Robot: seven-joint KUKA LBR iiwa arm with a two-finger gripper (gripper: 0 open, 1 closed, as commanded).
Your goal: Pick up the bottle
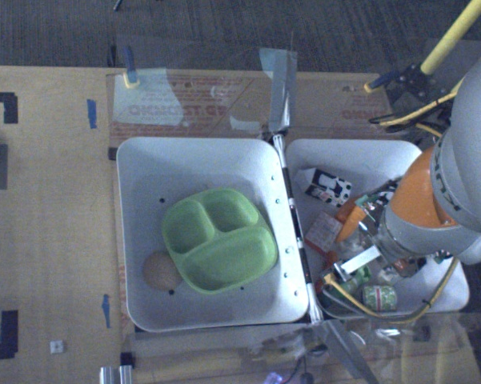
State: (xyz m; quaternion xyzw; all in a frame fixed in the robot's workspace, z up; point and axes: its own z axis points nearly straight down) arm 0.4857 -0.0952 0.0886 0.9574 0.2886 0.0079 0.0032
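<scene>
Two white bins sit side by side on the tabletop. The right bin is full of small things, and the arm reaches into it from the right.

The claw is low in that bin, near the front. I cannot tell if it is open or shut, because the big grey and orange wrist and the clutter hide too much.

The thing I take to be the bottle is small and green with a pale band. It lies on its side by the front wall of the right bin. Its long way runs left to right. It is just beside the claw, a bit nearer the front edge and a bit to the right. I cannot see it inside the claw.

Room is tight. A red packet, an orange thing and a black and white box lie close by, and dark and yellow wires curl around the bottle. The bin wall is right there too, so I think the claw could bump it or snag a wire.

The left bin holds a green tray and a brown ball.
</scene>
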